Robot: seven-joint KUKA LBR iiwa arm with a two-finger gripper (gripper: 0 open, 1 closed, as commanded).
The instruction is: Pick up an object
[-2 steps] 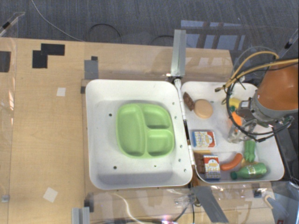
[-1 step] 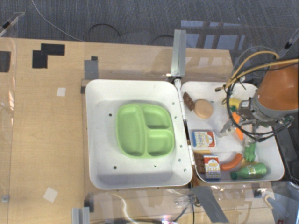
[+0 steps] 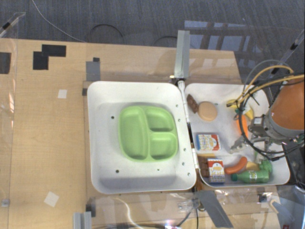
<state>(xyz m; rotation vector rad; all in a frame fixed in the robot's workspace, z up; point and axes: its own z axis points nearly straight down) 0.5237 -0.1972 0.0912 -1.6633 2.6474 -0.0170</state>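
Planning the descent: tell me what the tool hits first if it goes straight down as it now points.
Probably the hot dog or bare floor of the right bin beside it. The tool points down just above them, but depth from this slanted view is unclear.

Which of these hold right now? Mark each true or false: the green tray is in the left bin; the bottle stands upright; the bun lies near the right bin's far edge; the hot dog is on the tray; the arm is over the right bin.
1. The green tray is in the left bin. True.
2. The bottle stands upright. False: it lies on its side.
3. The bun lies near the right bin's far edge. True.
4. The hot dog is on the tray. False: it lies in the right bin.
5. The arm is over the right bin. True.
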